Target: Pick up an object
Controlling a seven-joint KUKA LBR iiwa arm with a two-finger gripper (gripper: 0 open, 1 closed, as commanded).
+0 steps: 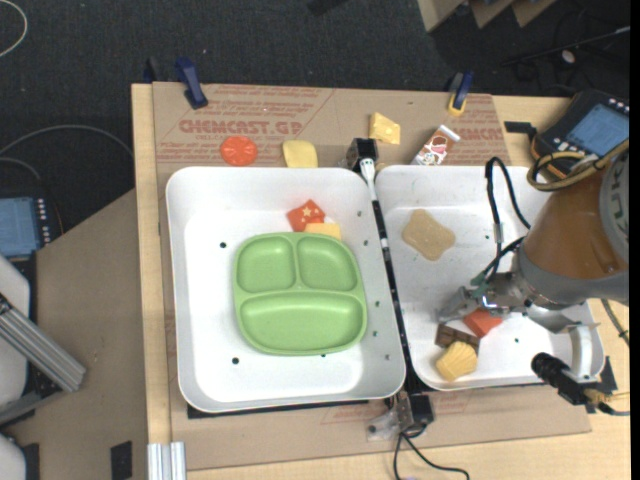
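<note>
Locate the two-finger gripper (470, 313) low over the right white bin (455, 183), in its lower half. A small red-orange block (484, 322) sits directly at the fingertips, touching or just beside them. You cannot tell from this view whether the fingers are apart or closed, nor whether the block lies between them; treat the block as not yet held.

Note the neighbours. A small brown piece (447, 335) lies just beside the block on the side toward the left bin, and a yellow corn-shaped toy (457, 360) lies just below it, near the bin's front wall. Both crowd the block and may be nudged or caught by a closing finger. The block's long axis cannot be judged.

A flat tan cookie-shaped piece (428, 235) rests well apart, toward the back of the same bin, with open floor around it.

The left white bin (200, 268) holds a green divided plastic plate (298, 294).
</note>
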